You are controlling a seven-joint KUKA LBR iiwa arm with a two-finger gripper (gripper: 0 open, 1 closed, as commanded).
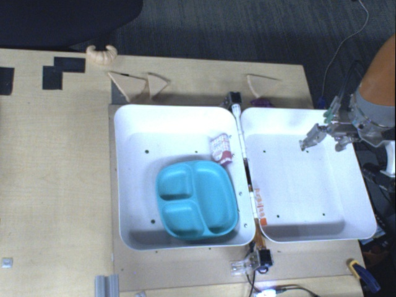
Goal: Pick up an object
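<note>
Print on the small packet (221, 148) seems illegible.

Blue divided tray (197, 198) lies flat beside small packet (221, 148)

a pale wooden bench (55, 184) carries two shallow white plastic bins side by side, rims touching. the right-hand bin (309, 228) lies beneath the gripper's fingers; the left-hand bin (133, 166) sits well to the fingers' left. a small tan knotted lump (101, 55) rests at the bench's far edge.
</note>
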